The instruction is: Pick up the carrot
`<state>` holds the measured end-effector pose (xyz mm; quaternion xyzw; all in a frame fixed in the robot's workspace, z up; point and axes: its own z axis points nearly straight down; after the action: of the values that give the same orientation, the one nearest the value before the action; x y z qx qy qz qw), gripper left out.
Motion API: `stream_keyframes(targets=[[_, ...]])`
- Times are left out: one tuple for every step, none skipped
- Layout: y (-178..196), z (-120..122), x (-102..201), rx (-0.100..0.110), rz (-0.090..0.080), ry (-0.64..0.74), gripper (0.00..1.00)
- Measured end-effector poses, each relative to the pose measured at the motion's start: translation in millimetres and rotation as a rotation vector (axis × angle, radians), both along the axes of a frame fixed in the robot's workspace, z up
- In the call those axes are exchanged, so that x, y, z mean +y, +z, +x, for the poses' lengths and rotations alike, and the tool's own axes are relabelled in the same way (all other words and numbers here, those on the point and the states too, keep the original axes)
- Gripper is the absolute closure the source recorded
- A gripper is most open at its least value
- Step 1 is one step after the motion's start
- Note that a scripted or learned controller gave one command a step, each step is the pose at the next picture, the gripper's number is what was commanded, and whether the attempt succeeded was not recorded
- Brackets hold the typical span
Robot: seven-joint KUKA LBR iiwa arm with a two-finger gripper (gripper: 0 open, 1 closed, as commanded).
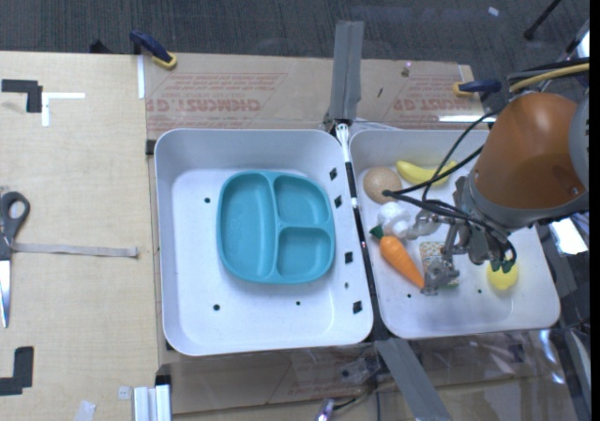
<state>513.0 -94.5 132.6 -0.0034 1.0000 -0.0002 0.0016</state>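
Orange against the white floor of the right-hand bin [525,311], the carrot [401,260] lies at a slant with its green end up and to the left. It sits just beside the gripper [439,275], on the gripper's left, perhaps touching. Nothing is seen between the fingers, and I cannot tell whether they are apart or together.

The step in hand looks like the approach. The next move calls for shifting left over the carrot's middle and turning to straddle it. Beyond the gripper lie an egg-like ball [381,184] and a banana [422,172]; the teal divided plate [277,227] sits far left.
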Motion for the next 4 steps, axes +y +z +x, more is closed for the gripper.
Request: stream_keyframes(targets=[[-40.1, 7.2, -3.8, 0.000, 0.001, -0.043, 0.00], [-29.6, 9.7, -4.3, -0.007, -0.001, -0.042, 1.00], [92.7, 9.2, 38.4, -0.001, 0.001, -0.283, 1.00], [202.3, -32.7, 76.0, -0.004, 0.001, -0.357, 1.00]])
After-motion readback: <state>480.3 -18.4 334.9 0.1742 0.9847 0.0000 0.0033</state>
